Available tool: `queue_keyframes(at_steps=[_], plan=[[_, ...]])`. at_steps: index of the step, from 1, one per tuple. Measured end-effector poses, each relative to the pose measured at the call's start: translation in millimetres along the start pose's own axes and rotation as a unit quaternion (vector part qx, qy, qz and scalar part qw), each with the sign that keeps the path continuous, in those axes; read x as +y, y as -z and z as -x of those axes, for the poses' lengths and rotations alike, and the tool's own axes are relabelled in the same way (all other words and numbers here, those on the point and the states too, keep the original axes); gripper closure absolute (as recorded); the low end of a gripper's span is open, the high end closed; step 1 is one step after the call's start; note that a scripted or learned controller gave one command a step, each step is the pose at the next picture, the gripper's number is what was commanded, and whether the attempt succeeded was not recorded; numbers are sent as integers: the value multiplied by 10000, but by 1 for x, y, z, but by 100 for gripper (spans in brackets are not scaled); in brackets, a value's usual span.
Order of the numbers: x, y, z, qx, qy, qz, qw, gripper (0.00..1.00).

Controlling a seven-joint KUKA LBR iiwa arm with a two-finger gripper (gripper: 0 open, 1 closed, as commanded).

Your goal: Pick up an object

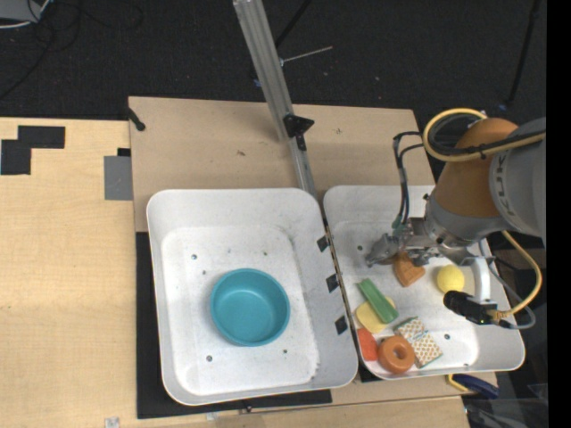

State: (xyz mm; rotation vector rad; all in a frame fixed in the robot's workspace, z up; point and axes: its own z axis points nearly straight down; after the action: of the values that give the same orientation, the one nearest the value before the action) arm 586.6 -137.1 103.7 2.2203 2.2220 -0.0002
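Orange-brown block (409, 272) lies in right bin (357, 208), near its middle. My claw (403, 253) sits right over it, touching or nearly; cannot tell whether I am wide, narrow, or gripping. From the block: yellow ball (451, 279) just right, green stick (377, 300) down-left, orange ring (395, 354) and checkered piece (419, 342) below by the near rim. Blue bowl (250, 306) well left, in left bin (178, 212).

left bin (178, 230): teal bowl (250, 306) | right bin (357, 208): gripper (401, 250) over brown block (409, 272), yellow ball (451, 279) beside
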Motion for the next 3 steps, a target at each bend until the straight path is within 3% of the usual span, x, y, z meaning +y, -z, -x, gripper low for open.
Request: queue_keyframes(at_steps=[1, 3], plan=[[1, 12, 2, -8, -12, 16, 10000, 100], [7, 133, -4, -1, -1, 21, 10000, 100]])
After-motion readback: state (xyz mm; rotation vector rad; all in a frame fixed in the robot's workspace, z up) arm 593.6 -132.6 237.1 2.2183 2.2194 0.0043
